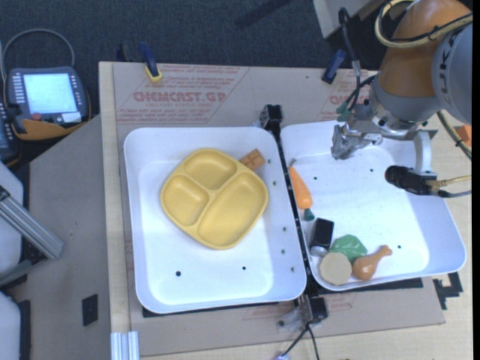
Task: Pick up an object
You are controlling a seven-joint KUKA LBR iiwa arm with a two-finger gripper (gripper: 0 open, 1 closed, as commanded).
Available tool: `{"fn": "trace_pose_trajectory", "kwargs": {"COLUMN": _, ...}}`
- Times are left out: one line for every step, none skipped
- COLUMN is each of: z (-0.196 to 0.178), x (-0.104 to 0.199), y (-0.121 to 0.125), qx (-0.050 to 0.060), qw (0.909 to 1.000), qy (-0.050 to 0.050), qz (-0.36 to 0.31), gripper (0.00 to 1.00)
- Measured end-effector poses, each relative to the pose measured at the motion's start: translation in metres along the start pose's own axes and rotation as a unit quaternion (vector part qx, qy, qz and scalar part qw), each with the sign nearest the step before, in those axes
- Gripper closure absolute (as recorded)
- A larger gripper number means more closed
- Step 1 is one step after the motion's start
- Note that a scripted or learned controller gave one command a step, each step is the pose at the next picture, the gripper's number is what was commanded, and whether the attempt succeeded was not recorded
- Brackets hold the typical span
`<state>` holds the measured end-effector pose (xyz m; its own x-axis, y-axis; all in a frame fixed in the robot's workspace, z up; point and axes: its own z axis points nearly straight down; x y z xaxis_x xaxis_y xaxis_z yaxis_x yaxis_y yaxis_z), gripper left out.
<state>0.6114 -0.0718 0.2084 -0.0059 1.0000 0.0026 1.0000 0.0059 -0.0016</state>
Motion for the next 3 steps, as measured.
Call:
{"fn": "trace_pose_trajectory", "kwargs": {"z": 0.001, "x": 0.055, "y": 0.016, "qx": -0.002, "qw": 1.0000, "qy": 0.000, "qz": 0.000, "gripper": 1.00}}
{"fn": "trace_pose_trajectory", "kwargs": {"z": 0.005, "x": 0.109, "y": 0.026, "qx": -0.002, "qw": 1.0000, "qy": 0.000, "qz": 0.000, "gripper": 1.00}}
{"fn": "trace_pose_trajectory", "kwargs": {"z": 0.008, "x": 0.161, "y": 0.026, "qx": -0.002, "qw": 1.0000, "qy": 0.000, "qz": 0.000, "gripper": 1.00}}
